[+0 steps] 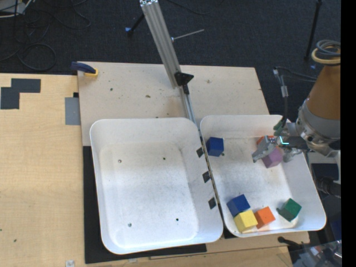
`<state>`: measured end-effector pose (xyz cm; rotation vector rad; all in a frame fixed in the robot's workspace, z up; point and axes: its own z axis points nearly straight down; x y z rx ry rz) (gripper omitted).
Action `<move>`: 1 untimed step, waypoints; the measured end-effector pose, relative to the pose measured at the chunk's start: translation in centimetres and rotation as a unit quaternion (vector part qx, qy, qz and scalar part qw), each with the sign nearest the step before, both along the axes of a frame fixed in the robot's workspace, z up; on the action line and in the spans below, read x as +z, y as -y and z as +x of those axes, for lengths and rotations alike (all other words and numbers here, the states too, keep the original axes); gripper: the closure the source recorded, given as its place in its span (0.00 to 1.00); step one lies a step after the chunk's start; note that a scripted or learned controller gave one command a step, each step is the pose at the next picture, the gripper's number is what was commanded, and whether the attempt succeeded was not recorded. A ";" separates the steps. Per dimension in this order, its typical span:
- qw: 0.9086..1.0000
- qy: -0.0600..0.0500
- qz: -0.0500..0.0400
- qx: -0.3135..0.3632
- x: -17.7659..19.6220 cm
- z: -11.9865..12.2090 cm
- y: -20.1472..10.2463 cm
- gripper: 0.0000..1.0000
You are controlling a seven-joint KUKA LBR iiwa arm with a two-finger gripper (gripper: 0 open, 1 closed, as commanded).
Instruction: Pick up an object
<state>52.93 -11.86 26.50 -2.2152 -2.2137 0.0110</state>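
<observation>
Gripper (268,151): seen over the right bin (311,218) — finger state cannot be told.
Purple block (272,158): found just beneath the gripper.

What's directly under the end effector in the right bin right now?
A purple block sits just below the end effector, on the right bin floor. A bit of red-orange shows beside it at the fingers; what it is stays covered. The block's contact with the fingers is hidden too.

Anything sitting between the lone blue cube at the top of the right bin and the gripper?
In the camera view, nothing: bare white bin floor separates the blue cube from the gripper, which sits over a purple block.
</observation>
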 end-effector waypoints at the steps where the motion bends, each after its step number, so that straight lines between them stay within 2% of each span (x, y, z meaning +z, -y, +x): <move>1: 1.000 0.002 0.000 -0.002 0.1 0.0 0.1 0.00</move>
